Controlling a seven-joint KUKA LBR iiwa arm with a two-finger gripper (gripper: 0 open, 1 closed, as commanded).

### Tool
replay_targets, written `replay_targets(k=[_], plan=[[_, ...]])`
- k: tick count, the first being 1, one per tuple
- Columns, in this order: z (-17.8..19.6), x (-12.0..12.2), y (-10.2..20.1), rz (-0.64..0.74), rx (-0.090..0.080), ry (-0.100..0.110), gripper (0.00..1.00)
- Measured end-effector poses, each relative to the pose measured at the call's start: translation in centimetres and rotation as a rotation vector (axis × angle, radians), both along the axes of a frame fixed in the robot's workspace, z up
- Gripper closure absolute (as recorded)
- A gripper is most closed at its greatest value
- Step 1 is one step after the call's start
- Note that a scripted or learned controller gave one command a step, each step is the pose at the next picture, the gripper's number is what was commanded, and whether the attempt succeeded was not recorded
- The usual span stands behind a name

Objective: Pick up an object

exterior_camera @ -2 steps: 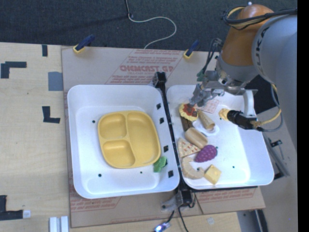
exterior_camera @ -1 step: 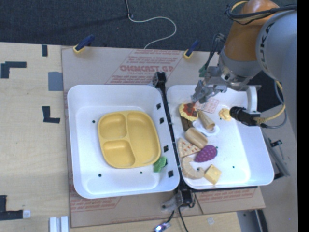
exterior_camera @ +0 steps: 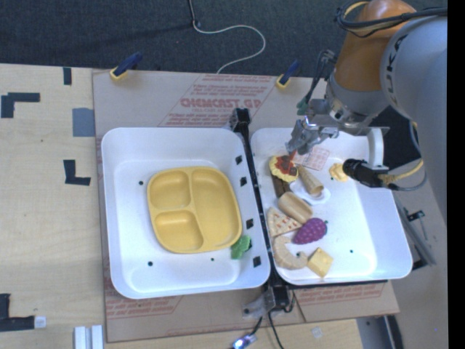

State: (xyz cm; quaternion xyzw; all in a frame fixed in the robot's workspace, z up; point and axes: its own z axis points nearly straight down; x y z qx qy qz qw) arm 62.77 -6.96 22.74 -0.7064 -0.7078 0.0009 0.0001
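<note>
1. Two shallow white bins sit side by side on the tabletop [exterior_camera: 43, 195], their inner rims meeting along a dark divider [exterior_camera: 251, 187] that runs from the far edge to the near one.
2. The left bin [exterior_camera: 120, 195] holds a yellow compartment plate [exterior_camera: 194, 209] near its middle, with bare white floor all round it; a small green piece [exterior_camera: 240, 247] lies in the near right corner, close against the divider.
3. The right bin [exterior_camera: 378, 231] is crowded along its left side and open along its right half, where only a small yellow piece [exterior_camera: 337, 171] lies near the far rim.
4. The crowded strip (running far to near) holds a round yellow and red toy [exterior_camera: 282, 167], a cone-shaped piece [exterior_camera: 311, 182], a tan bread roll [exterior_camera: 295, 207], a waffle piece [exterior_camera: 281, 225], purple grapes [exterior_camera: 310, 230], a curved tan piece [exterior_camera: 288, 257] and a yellow cheese block [exterior_camera: 320, 262].
5. The arm [exterior_camera: 385, 42] reaches in over the far right corner, and its jaws [exterior_camera: 299, 145] hang above the far left part of the right bin.
6. The round yellow and red toy lies just beneath and slightly left of the jaws' tips; whether they touch it is unclear.
7. How far the jaws stand open I cannot tell, and nothing is visibly held between them.
</note>
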Motion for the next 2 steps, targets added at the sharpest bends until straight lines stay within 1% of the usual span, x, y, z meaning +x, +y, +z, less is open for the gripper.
replay_targets(k=[1,2], plan=[[0.61,-1.00,-0.60,-0.002,0.001,0.000,1.00],[-0.38,-0.99,-1.22,-0.002,0.000,0.001,1.00]])
